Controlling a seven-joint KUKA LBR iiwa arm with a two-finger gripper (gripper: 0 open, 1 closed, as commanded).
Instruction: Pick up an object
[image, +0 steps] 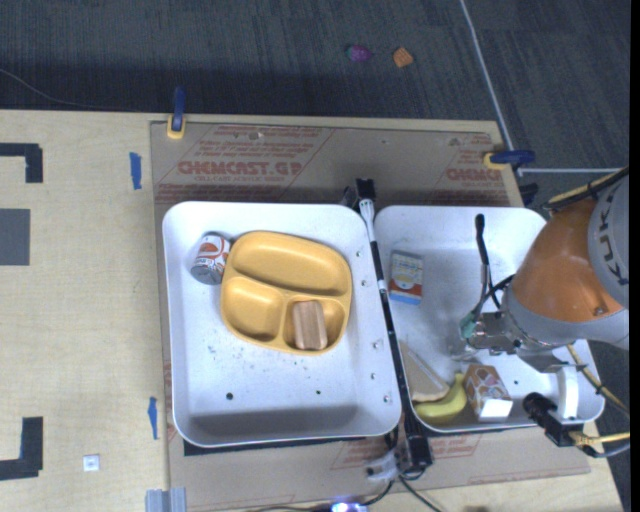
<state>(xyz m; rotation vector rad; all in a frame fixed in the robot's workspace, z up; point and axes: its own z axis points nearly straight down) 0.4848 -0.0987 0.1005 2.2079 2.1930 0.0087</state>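
My gripper (481, 350) hangs low over the near part of the right bin (440, 235), under the orange wrist band. Just below it lies a small brown and white carton (487, 390), and I cannot make out whether they touch. A yellow banana (445, 403) rests against the bin's near wall, left of the carton. A small white, blue and orange box (405, 276) lies further back in the same bin.
The left bin (270, 410) bears a yellow divided tray (285, 262) with a brown block (308, 324) in its right compartment. A tipped can (209, 257) lies by the tray's left end. Clamps hold the board's far corners.
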